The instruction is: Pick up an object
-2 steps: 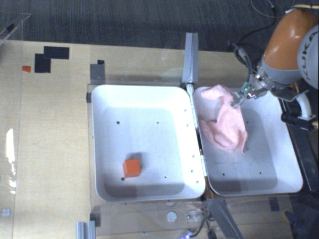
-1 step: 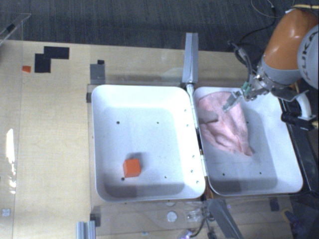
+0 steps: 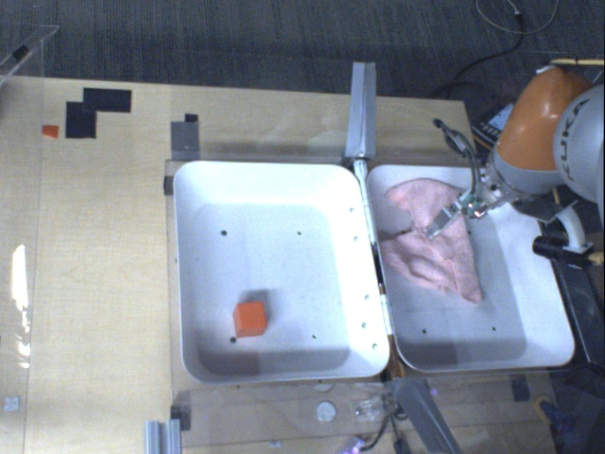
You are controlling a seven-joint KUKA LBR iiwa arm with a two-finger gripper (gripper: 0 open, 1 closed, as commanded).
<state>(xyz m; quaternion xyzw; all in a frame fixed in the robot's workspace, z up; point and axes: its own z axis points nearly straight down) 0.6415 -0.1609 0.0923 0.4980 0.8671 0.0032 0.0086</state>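
Note:
A crumpled pink cloth [image 3: 430, 249] lies in the right bin [image 3: 529, 339], spread over its left and middle part. An orange block [image 3: 250, 319] sits in the left bin [image 3: 284, 197], near its front left. My gripper [image 3: 442, 221] reaches in from the right and hangs over the upper middle of the pink cloth, its tip at or just above the fabric. Nothing is visibly lifted off the bin floor.
The arm's orange band [image 3: 531, 126] and grey wrist [image 3: 586, 149] hang over the right bin's far right corner. A metal divider post [image 3: 362, 112] stands between the bins at the back. Black marks [image 3: 95, 110] and a small orange square [image 3: 50, 131] lie on the bench's far left.

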